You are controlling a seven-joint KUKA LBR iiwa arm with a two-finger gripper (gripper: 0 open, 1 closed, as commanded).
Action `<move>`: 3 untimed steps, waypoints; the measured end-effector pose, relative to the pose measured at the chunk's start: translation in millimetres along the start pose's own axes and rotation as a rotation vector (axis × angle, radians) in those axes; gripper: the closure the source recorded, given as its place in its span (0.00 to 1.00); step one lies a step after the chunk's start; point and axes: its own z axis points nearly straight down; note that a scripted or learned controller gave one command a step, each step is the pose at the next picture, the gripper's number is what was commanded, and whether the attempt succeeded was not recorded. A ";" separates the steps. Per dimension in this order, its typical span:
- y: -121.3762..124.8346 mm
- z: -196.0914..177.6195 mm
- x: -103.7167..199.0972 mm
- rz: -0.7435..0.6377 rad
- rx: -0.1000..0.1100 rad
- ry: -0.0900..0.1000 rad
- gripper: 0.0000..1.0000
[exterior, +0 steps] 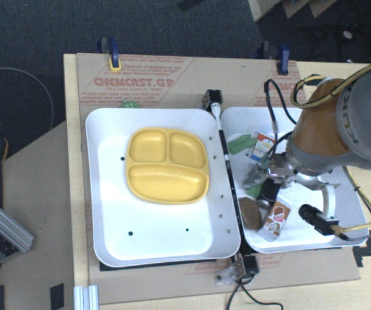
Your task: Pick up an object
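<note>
Now the gripper [267,181] dips into the right bin [340,234] among small packets; its grip can't be judged. The carton [276,218] nearby looks light, stiff—take its flat sides.

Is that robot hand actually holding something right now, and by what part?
Cannot be told: the gripper is down among the clutter in the right bin, its tips hidden.

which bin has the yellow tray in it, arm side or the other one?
The other one: the left bin, away from the arm. The yellow divided tray lies in its upper half. The right bin, under the claw, holds small mixed items instead.
</note>
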 end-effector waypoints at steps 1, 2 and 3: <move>3.7 -10.8 0.3 -0.002 -0.009 -0.002 1.00; -35.8 -105.4 86.4 -0.012 -0.015 0.002 1.00; -33.2 -189.5 141.6 -0.012 -0.019 0.001 1.00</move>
